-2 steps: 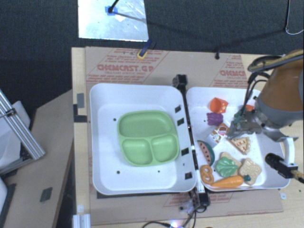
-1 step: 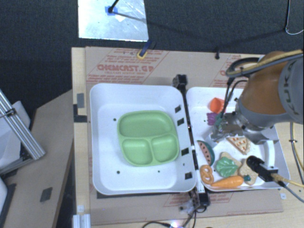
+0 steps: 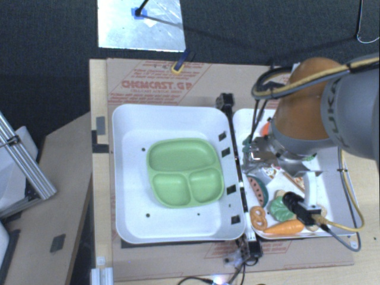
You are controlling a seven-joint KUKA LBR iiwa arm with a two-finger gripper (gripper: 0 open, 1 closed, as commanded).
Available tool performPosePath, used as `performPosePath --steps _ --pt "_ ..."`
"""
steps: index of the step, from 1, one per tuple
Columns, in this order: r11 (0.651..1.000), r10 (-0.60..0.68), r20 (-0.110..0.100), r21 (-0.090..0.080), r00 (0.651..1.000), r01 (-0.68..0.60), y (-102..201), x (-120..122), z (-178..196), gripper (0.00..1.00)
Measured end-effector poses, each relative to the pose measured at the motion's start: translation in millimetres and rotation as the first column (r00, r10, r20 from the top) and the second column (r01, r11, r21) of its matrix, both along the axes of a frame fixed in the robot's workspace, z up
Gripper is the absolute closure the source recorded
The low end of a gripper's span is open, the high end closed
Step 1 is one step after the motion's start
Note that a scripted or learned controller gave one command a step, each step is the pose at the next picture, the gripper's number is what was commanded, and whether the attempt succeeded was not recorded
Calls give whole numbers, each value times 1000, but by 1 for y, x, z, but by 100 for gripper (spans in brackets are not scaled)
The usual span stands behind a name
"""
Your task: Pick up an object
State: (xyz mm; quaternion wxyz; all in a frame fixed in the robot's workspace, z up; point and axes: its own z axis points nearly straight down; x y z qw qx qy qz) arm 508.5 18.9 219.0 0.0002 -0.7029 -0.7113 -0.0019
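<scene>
We see the grey arm (image 3: pixel 350 114) reaching in from the right, its orange band (image 3: pixel 303 108) bent low over the right bin (image 3: pixel 339 215). Its hand (image 3: pixel 259 154) hangs above the toys there; we cannot tell its grip. A carrot (image 3: pixel 285 228), pretzel (image 3: pixel 258 217) and green leaf (image 3: pixel 279 207) lie near the bin's front, and a green divided plate (image 3: pixel 183 172) sits in the left bin (image 3: pixel 133 159).
</scene>
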Motion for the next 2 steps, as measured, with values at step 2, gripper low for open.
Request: performPosePath --steps 2 --pt "1000 -6 -1 -3 1000 6 67 15 -4 100"
